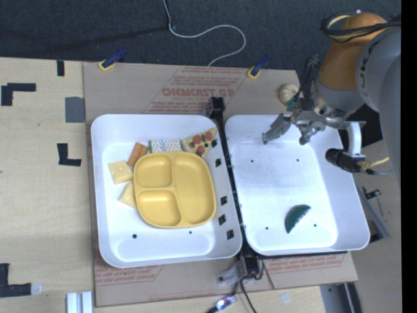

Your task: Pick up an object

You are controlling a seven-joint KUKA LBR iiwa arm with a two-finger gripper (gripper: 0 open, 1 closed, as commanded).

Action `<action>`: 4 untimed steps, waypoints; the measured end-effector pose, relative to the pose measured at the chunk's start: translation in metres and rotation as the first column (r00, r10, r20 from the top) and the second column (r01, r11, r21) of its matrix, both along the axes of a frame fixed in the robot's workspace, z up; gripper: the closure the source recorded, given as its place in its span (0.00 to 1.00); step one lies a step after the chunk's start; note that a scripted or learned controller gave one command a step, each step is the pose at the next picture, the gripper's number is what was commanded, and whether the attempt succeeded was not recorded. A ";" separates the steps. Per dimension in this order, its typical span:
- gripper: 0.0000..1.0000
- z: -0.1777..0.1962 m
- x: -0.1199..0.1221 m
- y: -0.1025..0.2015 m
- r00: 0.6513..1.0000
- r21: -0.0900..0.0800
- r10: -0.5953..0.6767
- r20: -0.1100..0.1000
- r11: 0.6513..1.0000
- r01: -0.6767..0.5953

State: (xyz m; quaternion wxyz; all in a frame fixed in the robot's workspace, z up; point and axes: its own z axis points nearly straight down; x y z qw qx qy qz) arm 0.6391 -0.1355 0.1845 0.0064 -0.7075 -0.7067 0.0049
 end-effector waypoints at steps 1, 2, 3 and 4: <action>0.00 0.009 0.003 0.000 1.000 -0.002 0.003 0.014 1.000 -0.003; 0.00 -0.047 -0.008 0.001 1.000 -0.002 0.003 0.009 1.000 -0.003; 0.00 -0.101 -0.009 0.002 1.000 -0.003 0.004 0.011 1.000 -0.004; 1.00 -0.088 -0.008 0.003 1.000 -0.002 0.005 0.013 1.000 -0.005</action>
